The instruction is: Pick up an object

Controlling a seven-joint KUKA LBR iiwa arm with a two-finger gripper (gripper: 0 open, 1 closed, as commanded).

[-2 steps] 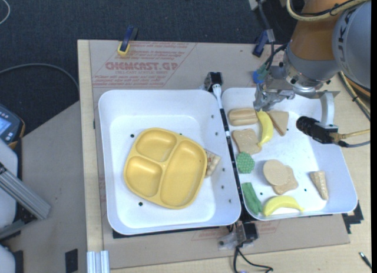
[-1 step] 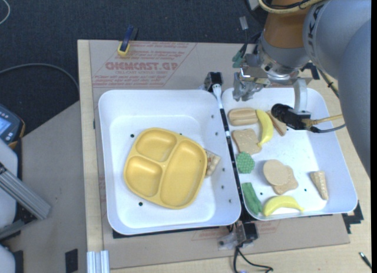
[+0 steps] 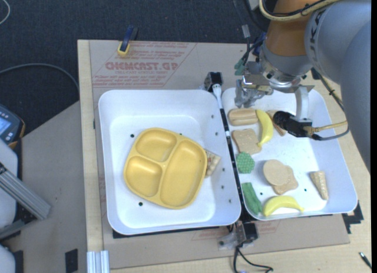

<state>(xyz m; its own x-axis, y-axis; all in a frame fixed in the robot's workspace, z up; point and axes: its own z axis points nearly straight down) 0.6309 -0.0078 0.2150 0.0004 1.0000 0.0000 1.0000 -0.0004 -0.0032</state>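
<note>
Bananas, two of them, lie in the right bin [image 3: 339, 166]: one banana [image 3: 265, 126] at the far end with its long axis running far to near, the other banana [image 3: 281, 206] near the front edge, lying left to right. Around them are a bread roll [image 3: 242, 116], two toast slices [image 3: 246, 141], a broccoli floret [image 3: 245, 162], a green pod [image 3: 251, 197] and a cone [image 3: 320, 184]. The left bin [image 3: 112, 113] holds one yellow divided plate [image 3: 165, 167]. Hovering over the roll, the gripper [image 3: 248, 92] grasps nothing; whether its claw is released or clenched cannot be told.
</note>
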